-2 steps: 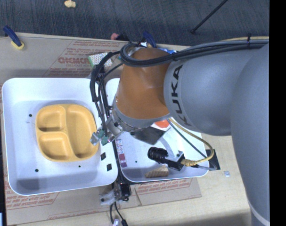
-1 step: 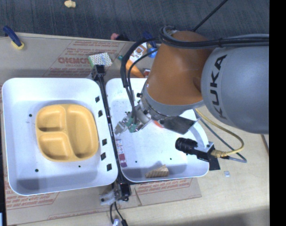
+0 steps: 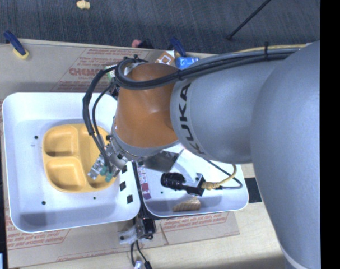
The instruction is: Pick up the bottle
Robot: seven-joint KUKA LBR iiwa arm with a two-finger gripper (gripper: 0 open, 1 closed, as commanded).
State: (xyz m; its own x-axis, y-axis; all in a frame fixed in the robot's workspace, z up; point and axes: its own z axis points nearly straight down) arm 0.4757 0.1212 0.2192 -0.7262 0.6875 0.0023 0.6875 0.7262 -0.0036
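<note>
The arm (image 3: 226, 105) reaches over the left bin (image 3: 24, 150), its jaws (image 3: 104, 171) low above the yellow tray (image 3: 66, 161); can't tell how they're set, and the bottle I can't make out

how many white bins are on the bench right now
2. The left bin holds a yellow tray; the right bin lies largely under the arm, so things in it may be hidden.
</note>
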